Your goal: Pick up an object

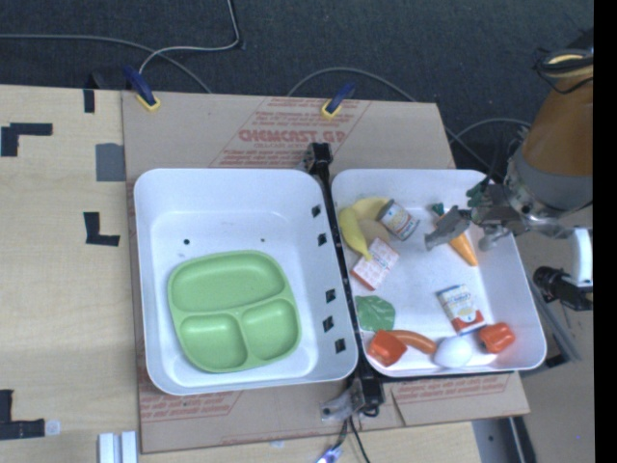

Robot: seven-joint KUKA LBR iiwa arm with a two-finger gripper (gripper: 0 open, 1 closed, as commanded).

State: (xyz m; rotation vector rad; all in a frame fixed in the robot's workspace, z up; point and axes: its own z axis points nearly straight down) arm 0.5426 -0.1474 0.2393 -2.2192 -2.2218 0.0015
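Landmark: the right bin (501, 302) was taken as reference; all loose items were gathered in it, likely as a picking pool.
Near edge of the right bin: a red piece (385, 347), a white ball (453, 352) and a red-orange piece (497, 336) were lined along the front wall.
Middle of the right bin: a green leaf toy (375, 311) and a small packet (459, 307) were laid flat.
Far part of the right bin: a banana (353, 222) and a small can (397, 220) were seen.
Pincer (453, 228): held low over the far right of the right bin, beside an orange carrot-like piece (466, 249); nothing was seen between the fingers, and whether they were spread could not be told.
Left of the right bin: a green tray (233, 309) was set in the left bin (154, 258), probably as a drop spot.
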